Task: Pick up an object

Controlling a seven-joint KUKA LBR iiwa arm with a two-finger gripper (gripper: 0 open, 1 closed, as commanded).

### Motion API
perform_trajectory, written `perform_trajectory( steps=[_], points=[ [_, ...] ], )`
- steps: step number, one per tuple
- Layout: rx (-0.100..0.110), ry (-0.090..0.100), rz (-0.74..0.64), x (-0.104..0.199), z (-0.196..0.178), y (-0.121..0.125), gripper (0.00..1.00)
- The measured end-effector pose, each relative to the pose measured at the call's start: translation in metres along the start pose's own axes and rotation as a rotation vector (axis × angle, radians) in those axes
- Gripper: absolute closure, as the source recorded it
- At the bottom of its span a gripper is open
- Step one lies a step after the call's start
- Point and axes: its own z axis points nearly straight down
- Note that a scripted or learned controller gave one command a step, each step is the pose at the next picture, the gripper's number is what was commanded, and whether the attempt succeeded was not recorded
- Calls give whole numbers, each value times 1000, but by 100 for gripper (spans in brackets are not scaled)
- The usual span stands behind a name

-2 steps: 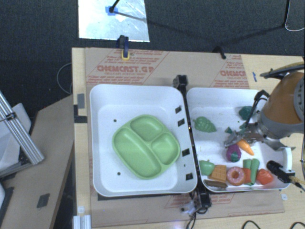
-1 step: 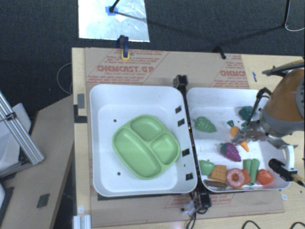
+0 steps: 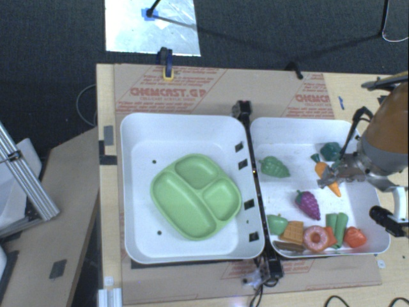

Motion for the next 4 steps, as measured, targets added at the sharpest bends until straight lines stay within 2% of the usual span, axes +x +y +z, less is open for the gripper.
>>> perform_trajectory(
  steps=[2,3,4],
  points=[
    [0,0,-1,9,-86,4,100],
    [3,2,-4,65,-83,-4,100],
    [3,3,-6,123,-74,-2,100]
  ],
)
